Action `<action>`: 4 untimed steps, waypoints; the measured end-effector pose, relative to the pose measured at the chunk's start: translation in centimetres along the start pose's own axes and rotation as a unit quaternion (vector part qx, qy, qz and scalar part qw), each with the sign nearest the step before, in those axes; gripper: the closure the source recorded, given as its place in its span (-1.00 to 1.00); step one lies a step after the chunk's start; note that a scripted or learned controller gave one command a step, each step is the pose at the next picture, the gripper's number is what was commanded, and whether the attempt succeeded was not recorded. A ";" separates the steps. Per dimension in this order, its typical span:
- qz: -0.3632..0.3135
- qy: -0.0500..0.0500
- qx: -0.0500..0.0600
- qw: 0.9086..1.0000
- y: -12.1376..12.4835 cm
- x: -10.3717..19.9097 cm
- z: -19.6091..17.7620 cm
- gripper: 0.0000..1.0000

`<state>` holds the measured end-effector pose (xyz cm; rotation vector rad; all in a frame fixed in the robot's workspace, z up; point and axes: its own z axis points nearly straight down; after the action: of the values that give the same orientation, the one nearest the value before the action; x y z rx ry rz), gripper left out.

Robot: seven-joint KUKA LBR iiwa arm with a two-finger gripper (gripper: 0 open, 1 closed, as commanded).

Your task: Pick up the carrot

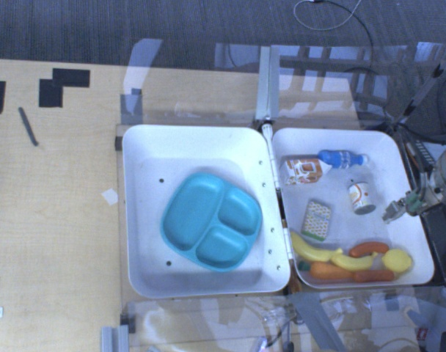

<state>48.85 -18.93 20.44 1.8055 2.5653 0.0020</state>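
Note:
The carrot (pixel 331 271) is an orange, tapered piece lying along the front wall of the right bin (pixel 399 149), partly tucked under a yellow banana (pixel 316 248). My gripper (pixel 401 207) hangs at the right side of that bin, over its right rim. It is well to the right of the carrot and further back, with nothing seen in it. The arm's orange band shows at the frame's right edge.
Around the carrot lie a red sausage (pixel 368 249), a brown piece (pixel 375 276) and a lemon (pixel 397 260). Further back are a can (pixel 361 196), a grey packet (pixel 317 219), a carton (pixel 304 170) and a blue bottle (pixel 342 158). The left bin (pixel 146 270) holds a blue divided plate (pixel 212 220).

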 end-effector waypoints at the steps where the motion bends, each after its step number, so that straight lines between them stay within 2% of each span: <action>1: -0.150 0.000 0.000 0.989 -0.6 -1.5 2.8 1.00; 2: -0.150 -0.003 -0.003 0.989 -0.3 -1.6 1.6 1.00; 3: -0.078 -0.004 -0.004 0.997 0.0 -1.8 11.4 1.00; 4: -0.323 -0.007 -0.004 0.946 -0.2 -1.8 11.3 1.00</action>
<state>49.33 -20.75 9.10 0.8739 2.9955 -0.0017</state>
